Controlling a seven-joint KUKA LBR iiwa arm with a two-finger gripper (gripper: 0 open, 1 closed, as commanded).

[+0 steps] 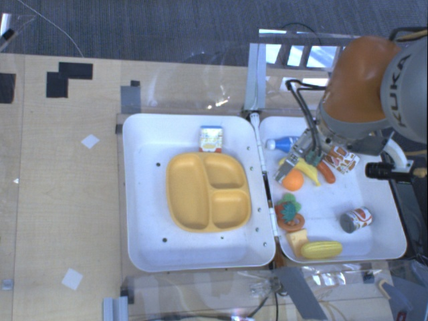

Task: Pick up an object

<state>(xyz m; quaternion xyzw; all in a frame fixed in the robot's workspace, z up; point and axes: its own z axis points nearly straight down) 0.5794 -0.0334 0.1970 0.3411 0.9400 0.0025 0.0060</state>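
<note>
Two white bins sit side by side on the bench. The left bin [144, 179] carries one yellow divided plate [208, 191] in its middle, three compartments, and one small carton [210, 138] against its far edge.

The right bin [381, 209] is the crowded one. One blue bottle [281, 143] lies near its far left corner. One orange ball [292, 179], round and bright, sits by the left wall. One yellow banana [307, 172] lies just beside the ball, and one red-orange piece [326, 172] lies next to that. One red-and-white packet [341, 159] shows under the arm. One green sprig in an orange pot [289, 214] stands by the left wall. One tan block [297, 237] and one long yellow piece [321, 249] lie along the near edge. One grey can [356, 219] lies tipped toward the near right corner.

The gripper [294, 164] is down over the ball and banana; its state I cannot tell.
</note>
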